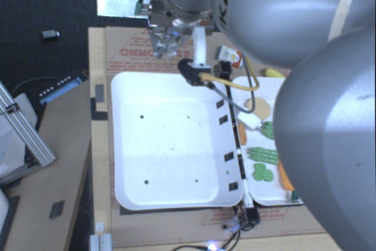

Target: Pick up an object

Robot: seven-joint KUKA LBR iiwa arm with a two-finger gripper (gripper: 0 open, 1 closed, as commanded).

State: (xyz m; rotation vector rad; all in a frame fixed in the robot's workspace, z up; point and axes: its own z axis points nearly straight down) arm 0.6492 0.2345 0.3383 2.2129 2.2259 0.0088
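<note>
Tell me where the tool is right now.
In the camera view the tool sits near the top, above the left bin's far rim, over the cardboard.

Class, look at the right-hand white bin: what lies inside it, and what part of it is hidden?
Inside the right bin lie green pieces, an orange piece and a tan round piece. The grey arm covers most of that bin, so anything beneath it cannot be seen.

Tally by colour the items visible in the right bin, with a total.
Green: 3, a piece by the divider, a long bean-like piece, a leafy piece.
Orange: 1.
Yellow: 1.
Tan: 1, a round disc.
Total: 6 visible; the arm hides the rest.
</note>
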